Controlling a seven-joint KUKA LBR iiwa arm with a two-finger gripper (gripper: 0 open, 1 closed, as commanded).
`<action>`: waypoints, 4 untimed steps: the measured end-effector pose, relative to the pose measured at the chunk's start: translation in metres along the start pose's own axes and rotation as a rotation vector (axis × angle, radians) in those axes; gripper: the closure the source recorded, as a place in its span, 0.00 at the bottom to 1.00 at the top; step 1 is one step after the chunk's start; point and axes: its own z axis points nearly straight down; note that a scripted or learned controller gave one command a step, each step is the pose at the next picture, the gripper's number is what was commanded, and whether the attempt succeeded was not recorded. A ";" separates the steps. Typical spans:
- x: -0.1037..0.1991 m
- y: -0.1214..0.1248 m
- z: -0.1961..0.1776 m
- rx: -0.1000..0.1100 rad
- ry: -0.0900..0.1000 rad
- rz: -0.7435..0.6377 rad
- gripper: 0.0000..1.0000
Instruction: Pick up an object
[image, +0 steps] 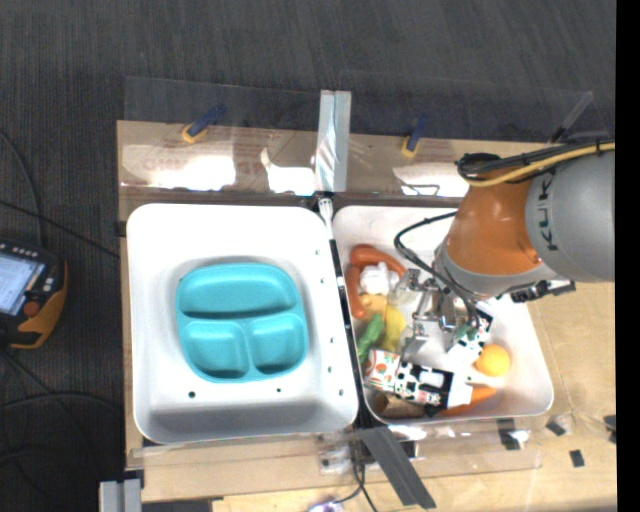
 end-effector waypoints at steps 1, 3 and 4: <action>-0.041 0.009 0.002 -0.002 0.007 0.159 0.00; -0.027 -0.049 0.002 0.000 0.007 0.136 0.00; -0.095 -0.033 0.001 0.004 0.030 0.010 0.00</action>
